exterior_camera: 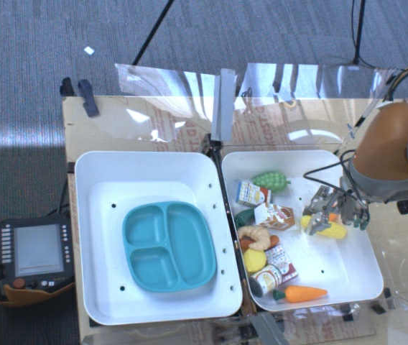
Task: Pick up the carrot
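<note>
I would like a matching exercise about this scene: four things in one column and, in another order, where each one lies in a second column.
Things:
1. carrot
2. teal divided plate
3. yellow corn cob
4. green bumpy vegetable

Places:
A. in the left bin
B. near the front edge of the right bin
C. right under the claw
D. near the back of the right bin

Pairs: 1-B, 2-A, 3-C, 4-D

Glossy white plastic bins (pixel 103 192), matt teal plastic tray (pixel 169 246), smooth orange carrot (pixel 303 292)
</note>
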Motion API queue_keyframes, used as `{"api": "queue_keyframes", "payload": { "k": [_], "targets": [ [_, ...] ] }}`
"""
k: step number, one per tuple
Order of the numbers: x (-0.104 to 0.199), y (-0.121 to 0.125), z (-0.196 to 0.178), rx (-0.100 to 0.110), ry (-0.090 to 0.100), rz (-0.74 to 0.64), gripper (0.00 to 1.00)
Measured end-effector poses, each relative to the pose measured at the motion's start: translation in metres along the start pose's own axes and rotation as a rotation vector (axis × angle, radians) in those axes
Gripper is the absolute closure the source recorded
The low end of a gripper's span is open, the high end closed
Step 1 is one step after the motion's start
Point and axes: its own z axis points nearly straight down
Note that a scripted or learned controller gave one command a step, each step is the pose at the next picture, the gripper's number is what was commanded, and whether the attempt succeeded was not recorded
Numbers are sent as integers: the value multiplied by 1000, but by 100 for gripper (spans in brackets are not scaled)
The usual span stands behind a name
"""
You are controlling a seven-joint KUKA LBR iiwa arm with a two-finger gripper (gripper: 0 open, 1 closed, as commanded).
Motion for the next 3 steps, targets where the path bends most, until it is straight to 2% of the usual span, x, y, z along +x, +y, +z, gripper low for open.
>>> {"api": "queue_keyframes", "payload": {
  "k": [2,3],
  "targets": [
    [-2,4,-19,-1,-4,-11,100],
    [-33,8,10,-1,1,417,100]
  ]
}}
